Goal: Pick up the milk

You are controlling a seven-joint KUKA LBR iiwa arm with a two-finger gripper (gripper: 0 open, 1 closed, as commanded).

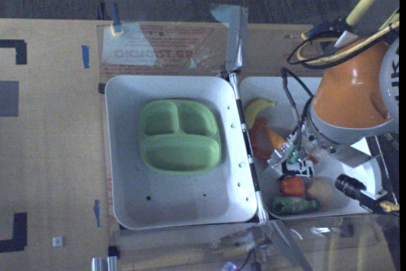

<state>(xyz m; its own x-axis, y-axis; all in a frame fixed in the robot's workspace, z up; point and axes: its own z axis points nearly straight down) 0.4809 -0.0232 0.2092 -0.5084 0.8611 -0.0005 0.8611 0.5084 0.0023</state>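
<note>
Supporting bench (51, 136): a pale wooden top with blue tape marks, carrying the right bin (365, 165) and everything around it.
Arm (352, 92): grey with a broad orange band, hanging over the far and right-hand part of the right bin, with black and yellow cables (317, 51) looped just beyond the bin's far rim.
Left bin (127, 200): white and shallow, rim to rim with the right bin along its left side.
Green plate (181, 135): a three-part tray lying flat in the left bin, well left of the right bin.
Gripper (293, 155): low over the middle of the right bin, among the clutter; whether it is spread or closed cannot be told, and nothing can be seen in its hold.
Milk: not surely identified; a white-and-black item (305, 167) sits right at the gripper near the right bin's centre, and whether it is the milk or part of the tool is unclear.
Banana (257, 110): yellow, in the right bin's far left corner.
Green item (295, 204): lying along the right bin's near wall.
Red piece (259, 139): by the right bin's left wall, an orange piece (276, 136) touching it.
Red-orange item (292, 185): in the right bin just behind the green item, with a tan item (320, 188) beside it.
</note>
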